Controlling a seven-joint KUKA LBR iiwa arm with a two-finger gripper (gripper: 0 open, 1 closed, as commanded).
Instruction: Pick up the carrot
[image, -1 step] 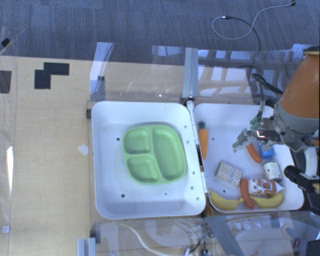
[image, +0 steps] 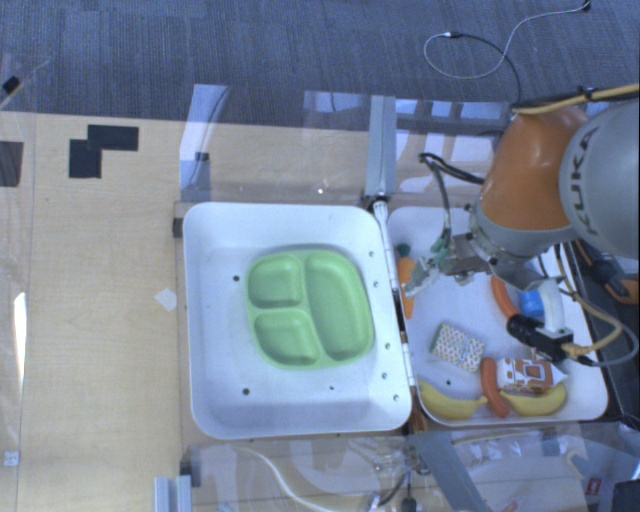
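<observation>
Seen from above at a slant, a light wooden table (image: 100, 300) carries two shallow white bins side by side. The left bin (image: 215, 400) holds a pale green divided plate (image: 308, 308) with three compartments, lying near its middle. The right bin (image: 590, 395) holds several small things. The carrot (image: 404, 272), a small orange piece, lies at this bin's left edge, just beside the wall shared with the left bin. A grey arm with an orange band (image: 525, 170) reaches in from the right, and its end effector (image: 428, 268) hangs just to the right of the carrot, very near it; whether the two touch cannot be told, and nothing shows between the tips, which look slightly spread. Toward the front of the right bin lie a yellow banana (image: 450, 403), a red sausage-shaped toy (image: 489, 385), a small patterned packet (image: 458, 347) and a little white and orange carton (image: 527, 374). A blue object (image: 531, 303) and another orange piece (image: 500, 295) sit under the arm.
</observation>
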